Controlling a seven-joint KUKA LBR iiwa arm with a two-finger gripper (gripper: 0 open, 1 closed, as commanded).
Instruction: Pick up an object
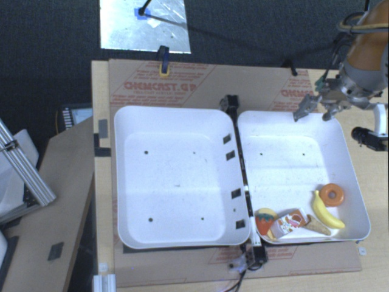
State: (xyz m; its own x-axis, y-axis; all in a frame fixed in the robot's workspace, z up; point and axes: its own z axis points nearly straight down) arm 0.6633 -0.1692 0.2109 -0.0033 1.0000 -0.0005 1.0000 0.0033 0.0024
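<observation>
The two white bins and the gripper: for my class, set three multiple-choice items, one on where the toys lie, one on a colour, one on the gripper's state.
1. Where do the toys lie?
A. right bin, near corner
B. left bin, middle
C. on the cardboard

2. What colour is the banana?
A. green
B. yellow
C. blue

3. How is the gripper?
A. shut on the banana
B. open, holding nothing
C. resting on the toys

Key: 1 A, the toys cluster low in the right bin. 2 B, the banana is yellow. 3 B, the gripper hangs with fingers spread over the bin's far rim, far from the toys.
</observation>
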